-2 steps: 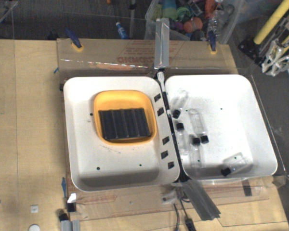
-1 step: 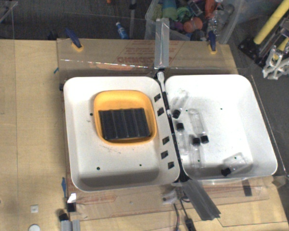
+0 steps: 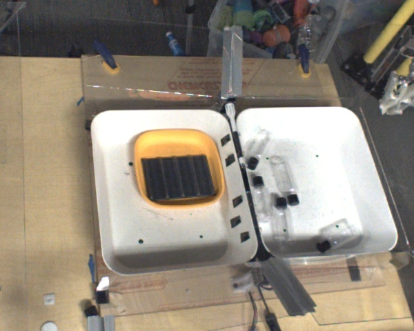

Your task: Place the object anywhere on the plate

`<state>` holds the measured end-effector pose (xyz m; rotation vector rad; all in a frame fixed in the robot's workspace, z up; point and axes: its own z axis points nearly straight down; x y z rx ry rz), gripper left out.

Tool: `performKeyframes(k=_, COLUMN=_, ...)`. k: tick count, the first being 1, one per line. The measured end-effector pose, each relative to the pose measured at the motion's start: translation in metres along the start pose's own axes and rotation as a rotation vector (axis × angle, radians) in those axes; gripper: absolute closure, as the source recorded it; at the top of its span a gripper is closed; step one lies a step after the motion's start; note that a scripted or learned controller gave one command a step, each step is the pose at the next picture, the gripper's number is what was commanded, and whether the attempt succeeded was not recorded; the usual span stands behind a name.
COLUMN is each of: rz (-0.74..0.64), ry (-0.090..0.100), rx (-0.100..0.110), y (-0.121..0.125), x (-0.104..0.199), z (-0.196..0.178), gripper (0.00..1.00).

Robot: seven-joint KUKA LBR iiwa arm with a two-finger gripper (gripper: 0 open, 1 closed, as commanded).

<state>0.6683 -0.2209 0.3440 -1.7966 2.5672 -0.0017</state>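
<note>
I see the dark ribbed object (image 3: 177,176) lying flat on the orange plate (image 3: 146,147), left bin (image 3: 110,219). Gripper (image 3: 402,94) sits at 2 o'clock beyond the right bin (image 3: 372,185); I cannot tell its state.

Black ridged object (image 3: 177,177) — on orange plate (image 3: 146,145)

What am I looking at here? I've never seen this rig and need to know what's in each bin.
One fixed camera looks down at a slant on a bench. The left shallow white bin holds a rounded yellow plate, with a dark ridged rectangular block lying on it. The right shallow white bin holds several clear plastic pieces with black caps. The pale mechanism at the right edge may be the robot arm's gripper; it is too blurred to be sure.
</note>
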Motion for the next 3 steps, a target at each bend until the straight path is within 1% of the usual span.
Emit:
performKeyframes(k=1, rz=-0.294, ry=0.000, rx=-0.005, y=0.001, x=0.000, z=0.033, gripper=1.00)
performKeyframes(k=2, rz=-0.542, ry=-0.001, rx=-0.002, y=0.000, x=0.000, z=0.029, gripper=1.00)
performKeyframes(k=3, rz=-0.755, ry=-0.001, rx=-0.001, y=0.003, x=-0.008, z=0.008, gripper=1.00)
